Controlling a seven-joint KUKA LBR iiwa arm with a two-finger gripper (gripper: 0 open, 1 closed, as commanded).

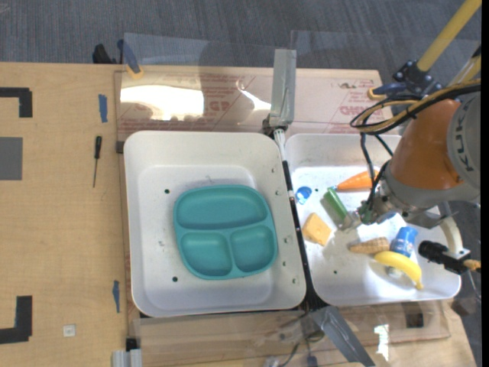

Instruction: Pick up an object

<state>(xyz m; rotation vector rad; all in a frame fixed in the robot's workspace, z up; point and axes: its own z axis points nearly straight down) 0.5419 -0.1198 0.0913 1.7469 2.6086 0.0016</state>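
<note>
Green block (333,203) sits just beside the gripper (365,216); it looks hard and light. Grab its long sides. I cannot tell how the claw stands.

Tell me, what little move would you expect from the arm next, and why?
Probably a short drop straight down. The gripper hangs low in the right bin, just beside the green block and above the cracker-like piece, with nothing visibly between its fingers, so lowering onto the green block looks like the natural next step.
</note>
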